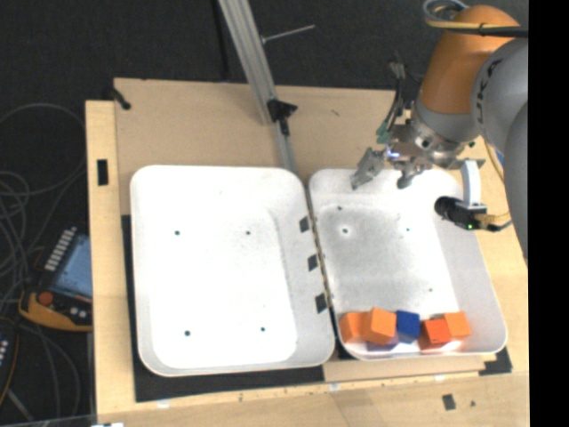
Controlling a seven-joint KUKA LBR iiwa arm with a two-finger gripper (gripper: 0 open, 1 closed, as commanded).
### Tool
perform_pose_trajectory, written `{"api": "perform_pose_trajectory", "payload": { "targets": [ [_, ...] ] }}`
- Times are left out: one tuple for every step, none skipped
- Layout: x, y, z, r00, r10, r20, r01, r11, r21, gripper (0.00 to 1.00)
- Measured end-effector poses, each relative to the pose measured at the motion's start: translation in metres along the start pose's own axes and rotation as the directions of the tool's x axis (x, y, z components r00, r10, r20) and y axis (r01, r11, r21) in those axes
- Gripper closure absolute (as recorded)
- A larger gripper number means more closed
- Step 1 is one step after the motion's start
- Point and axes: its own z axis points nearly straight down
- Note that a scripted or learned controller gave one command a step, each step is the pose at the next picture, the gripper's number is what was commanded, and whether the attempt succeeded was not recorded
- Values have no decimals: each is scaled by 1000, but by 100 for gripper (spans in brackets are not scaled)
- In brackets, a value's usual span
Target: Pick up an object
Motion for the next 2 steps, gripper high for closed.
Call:
{"api": "perform_pose_trajectory", "payload": {
  "targets": [
    [-15, -74, 51, 1000, 10, -2, -10, 1000, 8, 0],
    [-27, -154, 63, 1000, 11, -2, -10, 1000, 5, 0]
  ]
}}
